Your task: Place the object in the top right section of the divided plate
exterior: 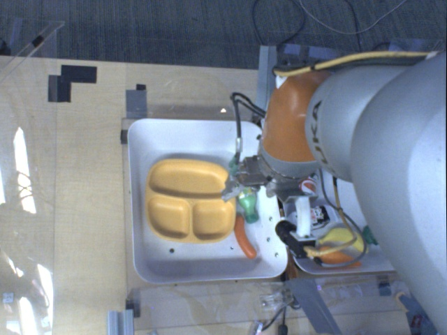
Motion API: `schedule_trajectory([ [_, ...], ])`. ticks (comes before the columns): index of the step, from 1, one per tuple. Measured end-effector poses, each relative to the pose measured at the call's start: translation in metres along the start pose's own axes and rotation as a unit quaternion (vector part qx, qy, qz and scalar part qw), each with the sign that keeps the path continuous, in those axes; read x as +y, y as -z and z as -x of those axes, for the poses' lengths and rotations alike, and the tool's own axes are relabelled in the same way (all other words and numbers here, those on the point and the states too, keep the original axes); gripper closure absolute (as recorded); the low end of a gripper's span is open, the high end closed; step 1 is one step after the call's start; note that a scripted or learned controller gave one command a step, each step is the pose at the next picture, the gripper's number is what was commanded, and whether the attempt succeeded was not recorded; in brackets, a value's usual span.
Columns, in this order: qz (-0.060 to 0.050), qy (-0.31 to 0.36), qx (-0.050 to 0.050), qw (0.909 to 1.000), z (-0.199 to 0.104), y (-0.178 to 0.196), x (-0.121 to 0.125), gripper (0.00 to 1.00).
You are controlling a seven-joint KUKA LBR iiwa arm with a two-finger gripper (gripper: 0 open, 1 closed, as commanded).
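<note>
Jaws masked by the wrist housing; could not tell whether spread or pressed together. Recorded gripper (241,185) low over the left bin (140,257), at the right rim of the yellow divided plate (185,176). Logged green object (247,206) directly below the gripper, touching or nearly touching it; could not tell whether gripped. Placed it on the bin floor just beside the plate's right edge, outside all sections. Listed orange carrot-shaped item (244,243) just beneath the green object, lying at a slant by the plate's lower right corner. Noted plate as one long section on the far side and two smaller sections side by side on the near side. Entered grey arm (377,131) with orange band (290,128) reaching in from the right, covering most of the right bin (377,265). Found a yellow banana-like piece (339,237) and an orange piece (339,257) together in that bin, under the arm.
</note>
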State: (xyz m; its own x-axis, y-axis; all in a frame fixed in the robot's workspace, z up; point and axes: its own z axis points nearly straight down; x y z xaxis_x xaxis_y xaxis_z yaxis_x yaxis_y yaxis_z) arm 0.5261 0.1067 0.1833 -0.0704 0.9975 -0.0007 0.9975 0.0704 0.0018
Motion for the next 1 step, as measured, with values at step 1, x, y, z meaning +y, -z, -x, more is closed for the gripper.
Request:
schedule_trajectory([
  [1, 0.008, -0.074, 0.005, 0.9972, -0.0535, -0.0904, 0.0525, 0.00],
])
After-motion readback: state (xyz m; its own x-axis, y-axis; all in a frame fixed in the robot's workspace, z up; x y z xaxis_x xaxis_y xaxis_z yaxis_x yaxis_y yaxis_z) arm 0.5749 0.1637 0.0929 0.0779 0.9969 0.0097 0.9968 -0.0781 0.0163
